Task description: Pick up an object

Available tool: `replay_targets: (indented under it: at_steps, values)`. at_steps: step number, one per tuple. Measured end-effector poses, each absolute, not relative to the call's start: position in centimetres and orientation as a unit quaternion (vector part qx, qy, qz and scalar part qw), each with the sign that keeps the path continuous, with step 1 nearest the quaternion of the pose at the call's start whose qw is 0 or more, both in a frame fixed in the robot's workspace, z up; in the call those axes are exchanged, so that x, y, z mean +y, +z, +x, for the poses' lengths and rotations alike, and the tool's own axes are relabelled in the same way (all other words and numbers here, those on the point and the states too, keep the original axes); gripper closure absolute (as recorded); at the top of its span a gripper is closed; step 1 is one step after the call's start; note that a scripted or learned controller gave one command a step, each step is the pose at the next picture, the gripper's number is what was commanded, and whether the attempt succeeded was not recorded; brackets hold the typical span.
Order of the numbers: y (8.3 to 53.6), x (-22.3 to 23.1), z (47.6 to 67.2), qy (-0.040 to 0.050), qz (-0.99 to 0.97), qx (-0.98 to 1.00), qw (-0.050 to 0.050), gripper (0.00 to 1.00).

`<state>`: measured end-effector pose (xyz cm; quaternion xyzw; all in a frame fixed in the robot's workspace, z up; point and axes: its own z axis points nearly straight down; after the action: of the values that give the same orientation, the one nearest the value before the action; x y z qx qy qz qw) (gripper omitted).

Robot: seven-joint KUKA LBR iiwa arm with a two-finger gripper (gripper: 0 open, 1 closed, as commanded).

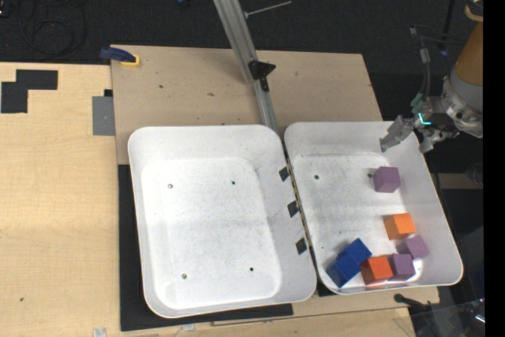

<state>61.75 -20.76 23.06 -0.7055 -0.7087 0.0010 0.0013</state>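
Observation:
The right bin (331, 162) holds several small blocks. A purple cube (387, 179) lies alone near its upper right. Further down the right side sit an orange cube (400, 226) and a purple cube (416, 247). At the near edge a blue block (349, 261), a red-orange cube (377, 269) and another purple cube (402, 266) are bunched together. My gripper (412, 138) hovers over the bin's far right rim, above and to the right of the lone purple cube. It is open, with nothing between its fingers.
The left bin (205, 217) lies beside the right one, with black clips (293, 207) along the shared rim. A slanted aluminium bar (237, 35) rises behind the bins. A blue and yellow clamp (118, 55) lies at the board's far left corner.

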Motion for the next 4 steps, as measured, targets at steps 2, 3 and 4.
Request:
replay_targets:
  at_steps: [2,3,4]
  values:
    - [12.5,-20.0,61.3,-0.0012,-0.707,-0.707,-0.005,0.0]
    - [12.1,-20.2,61.7,-0.0042,-0.707,-0.707,-0.01,0.0]
    - [12.9,-20.3,61.7,-0.004,-0.708,-0.706,-0.011,1.0]
